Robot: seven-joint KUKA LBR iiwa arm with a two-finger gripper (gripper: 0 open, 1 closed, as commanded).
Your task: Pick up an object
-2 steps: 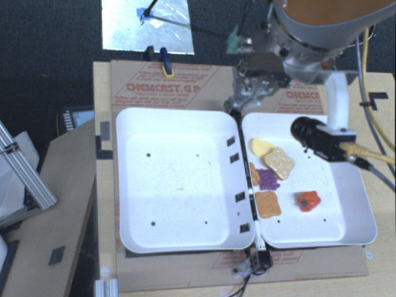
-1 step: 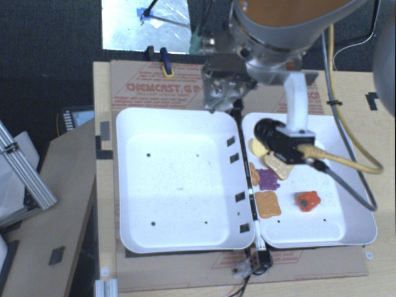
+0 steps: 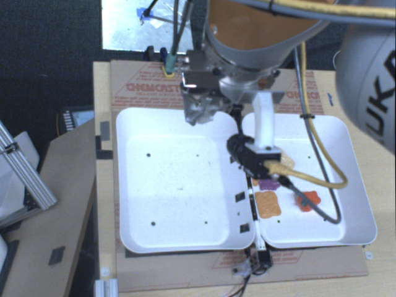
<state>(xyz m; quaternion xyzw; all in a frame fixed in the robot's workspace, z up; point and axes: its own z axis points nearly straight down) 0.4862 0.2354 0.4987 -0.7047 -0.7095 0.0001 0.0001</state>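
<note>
1. We saw the arm (image 3: 260, 30) reach in from the right and fill the upper part of the view, above the far side of both bins.
2. The gripper (image 3: 200, 111) hung over the far rim of the left bin (image 3: 167, 184), towards the corner next to the other bin. We could not tell whether it was spread or pressed together, and we saw no object in it.
3. The things to be picked all lay in the right bin (image 3: 337, 159), well apart from the gripper.
4. An orange flat piece (image 3: 268, 204) lay close to that bin's left wall, in the near half.
5. A small purple piece (image 3: 268, 184) lay just beyond the orange one. We could not tell whether the two touched.
6. A red piece (image 3: 307, 200) lay to the right of the orange one, near it but apart, with a grey cable crossing it.
7. A tan piece (image 3: 286, 161) lay farther back, towards the middle of the bin, partly hidden by the robot's own parts.
8. Both bins sat side by side, their inner walls touching, on a cardboard sheet (image 3: 142, 85) with red print, which lay on the pale desk (image 3: 74, 184).
</note>
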